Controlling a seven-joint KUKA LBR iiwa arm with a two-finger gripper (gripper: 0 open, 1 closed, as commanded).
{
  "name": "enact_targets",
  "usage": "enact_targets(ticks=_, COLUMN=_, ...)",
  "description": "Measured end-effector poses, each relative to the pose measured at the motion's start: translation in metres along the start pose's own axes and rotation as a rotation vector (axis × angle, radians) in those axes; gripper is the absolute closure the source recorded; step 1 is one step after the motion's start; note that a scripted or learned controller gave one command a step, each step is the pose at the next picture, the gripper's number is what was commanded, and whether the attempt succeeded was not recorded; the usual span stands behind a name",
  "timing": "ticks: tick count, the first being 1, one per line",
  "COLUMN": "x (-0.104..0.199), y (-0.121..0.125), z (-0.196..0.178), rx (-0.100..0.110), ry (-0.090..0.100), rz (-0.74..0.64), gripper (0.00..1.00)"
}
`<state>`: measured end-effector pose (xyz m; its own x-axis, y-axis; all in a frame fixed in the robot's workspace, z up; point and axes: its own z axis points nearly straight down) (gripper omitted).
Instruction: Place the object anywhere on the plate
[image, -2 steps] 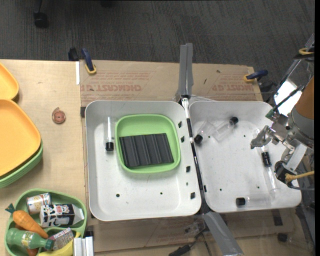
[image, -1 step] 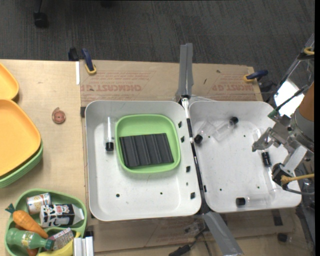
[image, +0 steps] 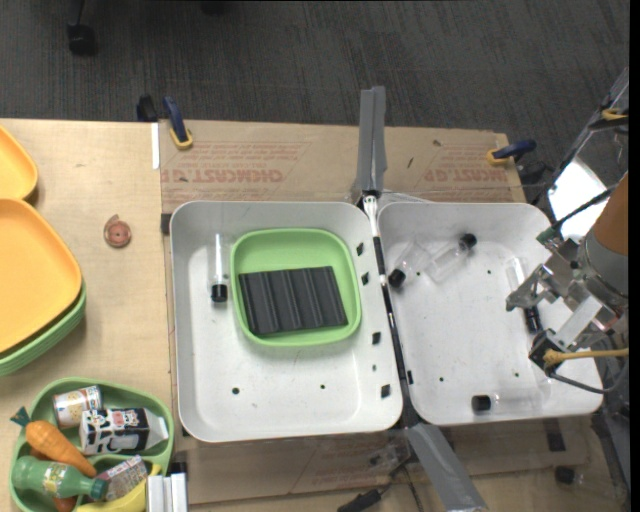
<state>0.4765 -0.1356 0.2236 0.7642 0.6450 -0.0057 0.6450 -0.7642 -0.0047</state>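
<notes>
Camera view: green plate (image: 342, 250) centred in left bin (image: 200, 380), presumably as target; hand (image: 545, 320) at right bin's (image: 450, 395) edge, grip state unclear.

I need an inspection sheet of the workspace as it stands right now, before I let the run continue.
Surface: two white bins side by side, left bin and right bin, on cardboard.
Job's things: green plate in the left bin with a dark ribbed slab on it; clear tubes with black caps, one left of the plate, two in the right bin.
Clutter: bowl of toy food, orange plates on the bench at left.
Grippers: claw at the right bin's right edge; finger state unclear.
Cables: yellow and black leads by the claw.
Surroundings: clamps on the cardboard, grey carpet.
</notes>
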Motion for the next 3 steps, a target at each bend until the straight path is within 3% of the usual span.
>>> enact_targets(ticks=1, x=0.0048, y=-0.0043, z=-0.0016, rx=-0.002, ry=0.002, rz=0.131, gripper=0.00)
enact_targets(ticks=3, x=0.0048, y=-0.0043, z=-0.0015, rx=-0.002, ry=0.002, rz=0.132, gripper=0.00)
